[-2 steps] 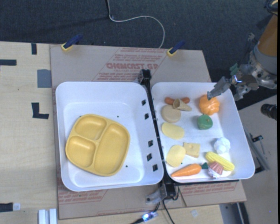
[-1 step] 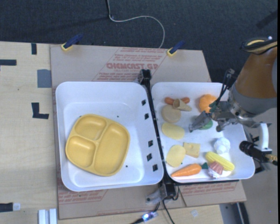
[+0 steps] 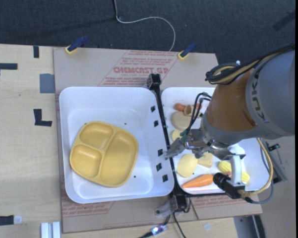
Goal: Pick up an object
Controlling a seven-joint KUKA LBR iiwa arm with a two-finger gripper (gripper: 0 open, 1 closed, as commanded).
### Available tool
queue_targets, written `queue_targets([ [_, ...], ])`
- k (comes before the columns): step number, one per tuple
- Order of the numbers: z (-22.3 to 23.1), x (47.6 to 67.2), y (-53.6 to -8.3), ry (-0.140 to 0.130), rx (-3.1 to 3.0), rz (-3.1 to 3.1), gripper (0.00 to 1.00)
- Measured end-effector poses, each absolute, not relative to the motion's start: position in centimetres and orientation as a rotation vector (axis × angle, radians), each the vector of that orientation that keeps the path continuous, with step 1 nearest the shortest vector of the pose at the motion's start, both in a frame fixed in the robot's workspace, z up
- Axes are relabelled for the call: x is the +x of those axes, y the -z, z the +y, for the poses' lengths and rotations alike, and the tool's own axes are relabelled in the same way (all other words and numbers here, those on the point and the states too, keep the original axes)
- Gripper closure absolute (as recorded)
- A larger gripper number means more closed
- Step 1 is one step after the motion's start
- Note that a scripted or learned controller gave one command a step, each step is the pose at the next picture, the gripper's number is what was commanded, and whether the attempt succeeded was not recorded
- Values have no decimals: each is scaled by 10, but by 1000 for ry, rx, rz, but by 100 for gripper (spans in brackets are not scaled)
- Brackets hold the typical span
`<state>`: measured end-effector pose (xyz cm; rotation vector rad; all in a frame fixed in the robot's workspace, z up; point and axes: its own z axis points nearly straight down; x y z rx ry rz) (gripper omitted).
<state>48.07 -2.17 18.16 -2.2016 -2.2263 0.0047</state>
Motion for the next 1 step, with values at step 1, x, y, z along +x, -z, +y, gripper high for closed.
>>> queue_targets([
  [1,-29,483,-193,-5,-2216,-2221,100],
])
